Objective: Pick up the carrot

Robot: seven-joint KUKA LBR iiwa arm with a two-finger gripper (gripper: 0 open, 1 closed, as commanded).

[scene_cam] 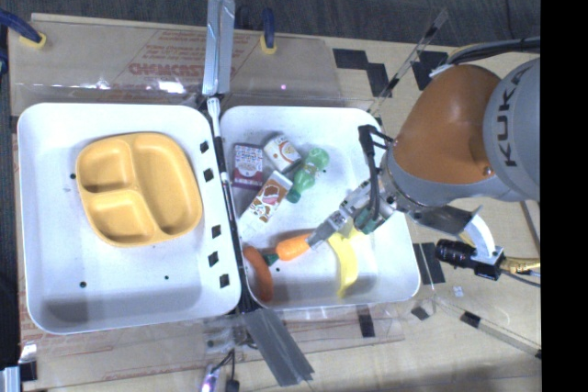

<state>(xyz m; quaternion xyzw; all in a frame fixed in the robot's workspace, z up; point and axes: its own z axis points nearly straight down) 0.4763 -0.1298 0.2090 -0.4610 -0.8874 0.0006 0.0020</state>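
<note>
- Carrot (292,248) lying low in the right bin (390,128), lower centre of frame, leafy end toward a brown thing (257,275), banana (346,262) just beside it on the right.
- Claw (323,234) touching the carrot's right end; clenched or released, cannot tell.
- Best centred over the carrot's middle, clear of the banana, before squeezing and lifting straight up.

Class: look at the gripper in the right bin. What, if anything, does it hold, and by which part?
It cannot be told. The gripper sits at the carrot's right end, beside the banana.
</note>
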